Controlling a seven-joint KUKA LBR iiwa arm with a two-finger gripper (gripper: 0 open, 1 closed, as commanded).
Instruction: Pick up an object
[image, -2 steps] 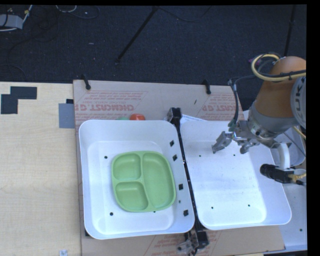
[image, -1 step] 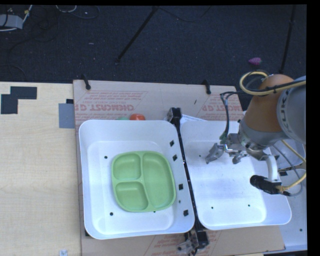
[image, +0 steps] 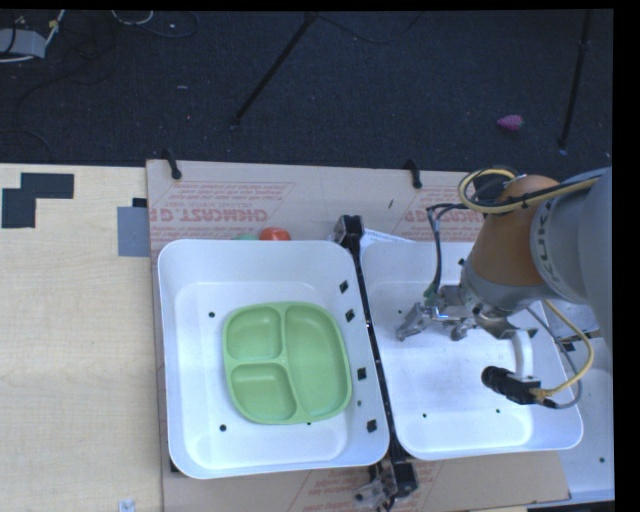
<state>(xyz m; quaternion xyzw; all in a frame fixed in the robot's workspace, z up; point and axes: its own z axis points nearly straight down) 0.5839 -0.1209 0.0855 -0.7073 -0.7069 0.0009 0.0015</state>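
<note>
Near edge: the cardboard sheet (image: 460, 488) under both bins shows along the front, with a small dark clamp (image: 385, 485) at the seam.
Task's thing: a light green, three-compartment plastic plate (image: 287, 362) lies flat in the middle of the left white bin (image: 190, 440), apart from all four walls.
Handling: it looks light, stiff and smooth, likely slippery; lying flat, it offers only its raised rim or a divider ridge for a pinch, so the nearest rim on the right seems the best hold.
Gripper: the metal two-finger gripper (image: 408, 328) hangs low over the right white bin (image: 560, 435), pointing left toward the divider; whether its jaws are spread or closed I cannot tell, and nothing is seen between them.
Room: the right bin floor around the gripper is bare; the raised black-clipped divider (image: 362, 340) must be cleared to reach the plate.
Far edge: a small orange-red object (image: 274, 235) sits behind the left bin's back wall.
</note>
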